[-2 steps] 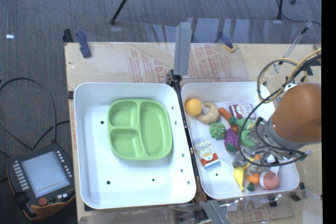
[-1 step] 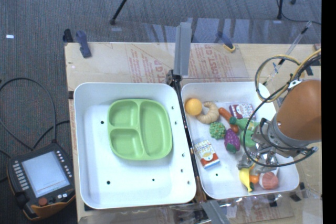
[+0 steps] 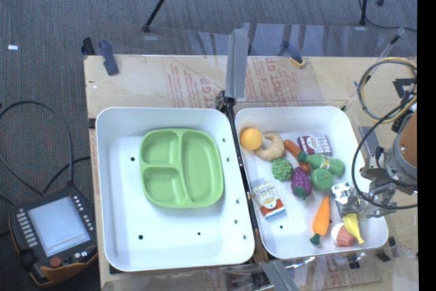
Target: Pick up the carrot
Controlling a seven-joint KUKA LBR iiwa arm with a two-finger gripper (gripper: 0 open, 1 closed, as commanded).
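So the carrot (image 3: 321, 214) is lying in the right bin (image 3: 340, 120), just left of my hand (image 3: 346, 199), long axis nearly upright in view, green end toward the front. Can't tell if my hand's released or clenched.

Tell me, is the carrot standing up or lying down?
Lying down. The carrot rests flat on the floor of the right bin, its green top toward the near rim and its orange tip pointing away, beside the end effector.
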